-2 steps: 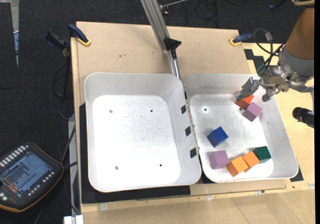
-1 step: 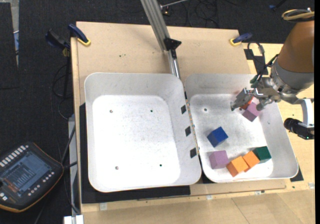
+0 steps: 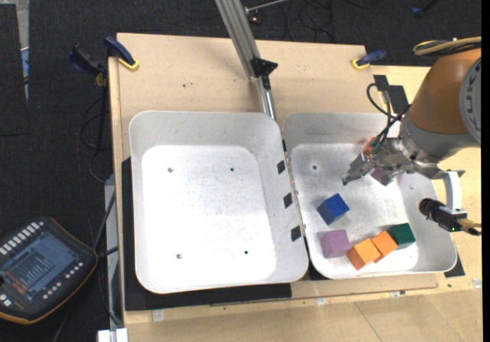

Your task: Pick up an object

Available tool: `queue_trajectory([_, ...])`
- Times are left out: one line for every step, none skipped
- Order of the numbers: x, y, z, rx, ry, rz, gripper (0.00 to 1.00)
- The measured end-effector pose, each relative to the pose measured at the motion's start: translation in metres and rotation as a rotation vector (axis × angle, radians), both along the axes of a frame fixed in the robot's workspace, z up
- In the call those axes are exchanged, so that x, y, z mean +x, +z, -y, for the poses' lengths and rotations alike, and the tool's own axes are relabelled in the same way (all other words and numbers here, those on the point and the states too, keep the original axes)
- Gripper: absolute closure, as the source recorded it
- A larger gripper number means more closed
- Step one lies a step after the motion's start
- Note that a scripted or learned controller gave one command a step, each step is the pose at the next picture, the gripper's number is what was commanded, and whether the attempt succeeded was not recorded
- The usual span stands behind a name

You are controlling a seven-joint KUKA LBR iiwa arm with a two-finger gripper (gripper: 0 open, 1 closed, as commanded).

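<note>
In the camera view, the wooden bench point(image 3: 230, 73) carries two shallow white plastic bins side by side. The left white bin point(image 3: 203, 199) has no objects in it, and the right white bin point(image 3: 306, 141) holds four small blocks, all gathered toward its near edge. The blue cube point(image 3: 333, 208) lies alone near the middle of this bin. Closer to the near edge the light purple cube point(image 3: 334, 242) sits, and just beside it, toward the near right corner, the orange block point(image 3: 364, 251) touches the dark green block point(image 3: 400, 236). The grey arm with the orange band point(image 3: 452, 96) reaches in from the right edge of the bench, and its two-finger gripper point(image 3: 366, 167) hangs over the far right part of the right bin, near the blue cube but apart from it. I cannot tell if it is open or closed, because the metal parts are blurred together, and I see no block in it. My judgement is that the picking is not yet done and the blue cube is the nearest candidate. The risk is that the gripper comes down beside the cube and pushes it away. Also the orange and green blocks touch each other, so a grasp there could catch two blocks or slip off.
</note>
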State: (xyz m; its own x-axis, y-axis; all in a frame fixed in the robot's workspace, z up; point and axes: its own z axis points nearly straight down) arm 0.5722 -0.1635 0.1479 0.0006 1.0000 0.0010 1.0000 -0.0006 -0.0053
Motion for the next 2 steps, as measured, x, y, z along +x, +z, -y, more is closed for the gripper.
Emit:
queue_trajectory([0.002,0.014,0.001,-0.002,0.000,0.008,1.00])
queue_trajectory([0.006,0.057,0.001,-0.003,0.003,0.012,1.00])
